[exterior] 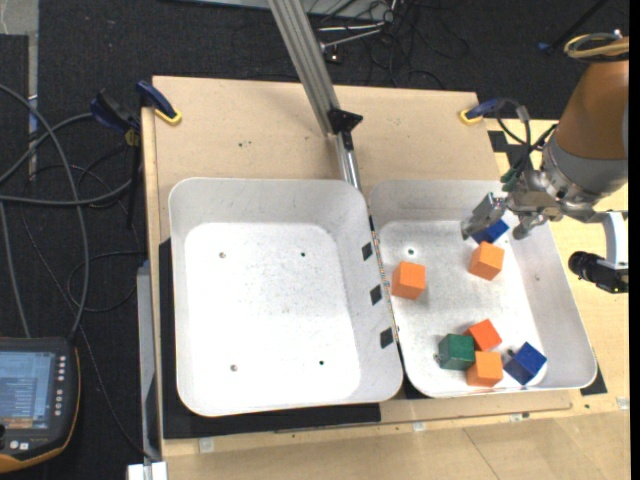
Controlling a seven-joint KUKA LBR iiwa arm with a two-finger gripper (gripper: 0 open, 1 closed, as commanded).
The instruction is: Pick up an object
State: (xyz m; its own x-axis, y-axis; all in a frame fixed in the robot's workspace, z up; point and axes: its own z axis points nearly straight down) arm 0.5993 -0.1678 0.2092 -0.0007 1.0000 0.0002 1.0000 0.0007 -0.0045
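Note:
My gripper (497,222) hangs over the back right part of the right bin (440,230). A small blue block (494,232) shows between its fingers, and the fingers look closed on it. Just below it an orange cube (487,260) lies on the bin floor. Another orange cube (408,279) sits near the bin's left wall. At the front of the bin a green block (457,351), a red-orange block (485,333), an orange block (485,368) and a blue block (525,362) lie clustered together.
The left bin (265,298) stands beside the right one, the two rims meeting at the middle. A metal pole (305,48) slants in from the back to that junction. Blue clamps (150,98) hold the board's back corners.

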